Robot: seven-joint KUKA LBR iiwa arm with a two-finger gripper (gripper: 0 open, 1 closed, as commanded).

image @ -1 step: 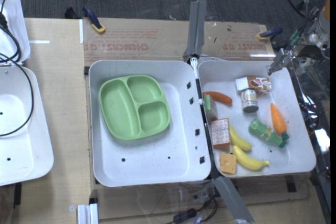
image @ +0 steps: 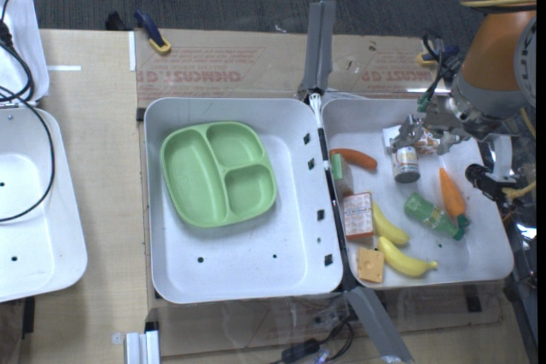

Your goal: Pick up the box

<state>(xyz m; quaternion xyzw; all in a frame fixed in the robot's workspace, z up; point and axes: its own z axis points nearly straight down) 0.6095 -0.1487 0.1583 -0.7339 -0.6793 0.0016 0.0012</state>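
Note:
The box (image: 357, 214) is a small red and white carton lying flat near the left wall of the right bin (image: 478, 268). My gripper (image: 415, 132) hangs over the back of that bin, up and to the right of the box and well apart from it. It sits just above a small tin can (image: 406, 165), and nothing can be seen held in it. The grey arm with its orange band (image: 499, 55) comes in from the right.
Around the box lie a red sausage (image: 354, 158), two bananas (image: 399, 245), an orange cracker (image: 370, 264), a green packet (image: 435, 216) and a carrot (image: 452, 192). The left bin (image: 171, 268) holds a green divided plate (image: 219, 173).

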